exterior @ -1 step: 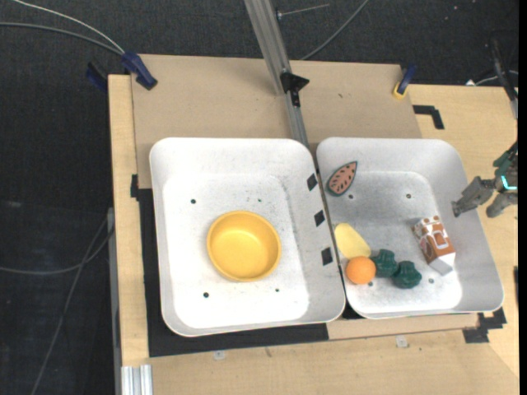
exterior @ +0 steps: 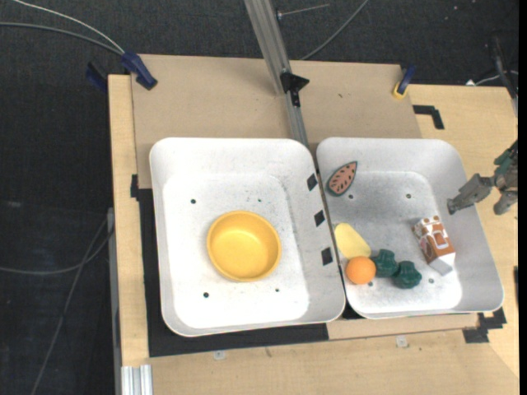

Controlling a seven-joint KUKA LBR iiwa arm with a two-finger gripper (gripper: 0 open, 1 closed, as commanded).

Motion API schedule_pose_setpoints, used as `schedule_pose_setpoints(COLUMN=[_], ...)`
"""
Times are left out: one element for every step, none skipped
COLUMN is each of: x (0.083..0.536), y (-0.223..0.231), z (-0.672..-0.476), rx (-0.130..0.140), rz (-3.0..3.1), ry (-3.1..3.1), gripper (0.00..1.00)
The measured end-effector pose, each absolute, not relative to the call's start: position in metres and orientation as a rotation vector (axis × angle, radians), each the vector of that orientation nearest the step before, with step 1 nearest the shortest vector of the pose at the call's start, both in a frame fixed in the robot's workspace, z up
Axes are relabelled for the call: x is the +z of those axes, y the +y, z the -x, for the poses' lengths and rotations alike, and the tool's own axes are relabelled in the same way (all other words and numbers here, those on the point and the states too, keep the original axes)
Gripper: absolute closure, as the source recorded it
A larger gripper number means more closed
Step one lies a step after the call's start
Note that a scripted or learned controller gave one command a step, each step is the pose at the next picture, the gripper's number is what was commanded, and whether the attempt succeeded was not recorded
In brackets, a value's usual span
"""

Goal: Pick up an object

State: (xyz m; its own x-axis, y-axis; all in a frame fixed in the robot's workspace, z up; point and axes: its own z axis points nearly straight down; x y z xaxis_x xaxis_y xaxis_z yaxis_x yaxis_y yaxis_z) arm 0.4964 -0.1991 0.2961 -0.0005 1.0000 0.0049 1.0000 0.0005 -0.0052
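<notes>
Right bin: the shallow white plastic bin on the right (exterior: 412,179) is the landmark here, and it bears all the small objects.
Left bin: the matching white bin (exterior: 222,163) touches its left wall and bears a round yellow plastic bowl (exterior: 243,244).
Gripper: the grey two-finger gripper (exterior: 487,194) sits over the right bin's right rim, its fingers spread and nothing between them.
Step in hand: judged as the approach, with no object yet picked.
Best target: the small brown-and-white block-shaped toy (exterior: 434,239), near the bin's right wall and closest to the gripper, stands apart from the rest.
How to do it well: come down straight over it, fingers clear of the wall.
Cluster: a dark green lumpy toy (exterior: 395,268), an orange ball (exterior: 360,270) and a pale yellow wedge (exterior: 351,240) crowd the bin's lower left; they would hinder a clean grasp.
Leaf: a flat pinkish leaf-shaped piece (exterior: 342,177) lies at the bin's upper left.
</notes>
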Motion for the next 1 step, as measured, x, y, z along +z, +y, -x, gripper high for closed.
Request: schedule_pose_setpoints(x=[0.235], y=[-0.1902], z=[-0.4954], rx=[0.007], rz=[2.21], ry=[-2.211], gripper=[0.0])
